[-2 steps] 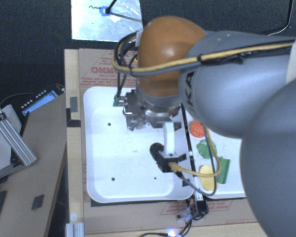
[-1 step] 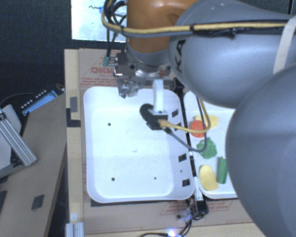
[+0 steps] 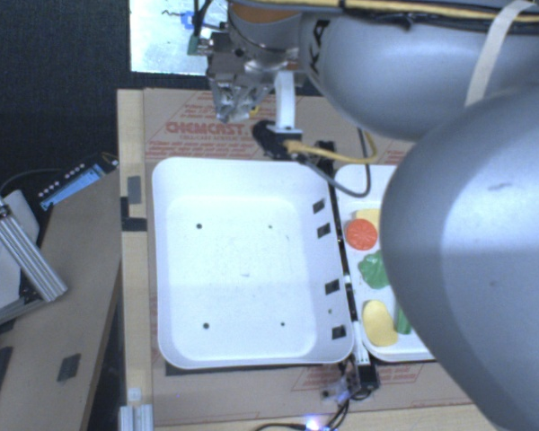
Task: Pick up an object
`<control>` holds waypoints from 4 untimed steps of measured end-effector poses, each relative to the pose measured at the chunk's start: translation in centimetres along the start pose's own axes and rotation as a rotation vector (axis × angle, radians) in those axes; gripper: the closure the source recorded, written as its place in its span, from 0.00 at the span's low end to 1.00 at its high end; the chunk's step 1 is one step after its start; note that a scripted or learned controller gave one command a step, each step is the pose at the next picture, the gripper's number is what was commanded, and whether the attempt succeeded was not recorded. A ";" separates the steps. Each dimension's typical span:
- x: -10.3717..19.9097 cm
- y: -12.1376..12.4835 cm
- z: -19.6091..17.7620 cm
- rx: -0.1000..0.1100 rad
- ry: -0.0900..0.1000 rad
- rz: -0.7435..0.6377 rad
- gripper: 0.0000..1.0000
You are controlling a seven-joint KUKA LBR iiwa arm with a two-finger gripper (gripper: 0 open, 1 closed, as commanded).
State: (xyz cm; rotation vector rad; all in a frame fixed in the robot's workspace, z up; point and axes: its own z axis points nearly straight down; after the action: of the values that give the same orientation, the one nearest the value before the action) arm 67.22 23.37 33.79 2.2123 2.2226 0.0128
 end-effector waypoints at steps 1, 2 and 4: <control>0.1 -0.3 -20.9 -0.010 0.004 -0.002 1.00; -9.5 -0.2 -16.5 0.012 -0.004 0.012 1.00; 0.5 -6.3 8.1 0.015 0.000 -0.005 1.00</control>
State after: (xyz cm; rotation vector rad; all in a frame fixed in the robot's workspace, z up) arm 61.01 23.82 25.63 2.2141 2.2357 -0.0041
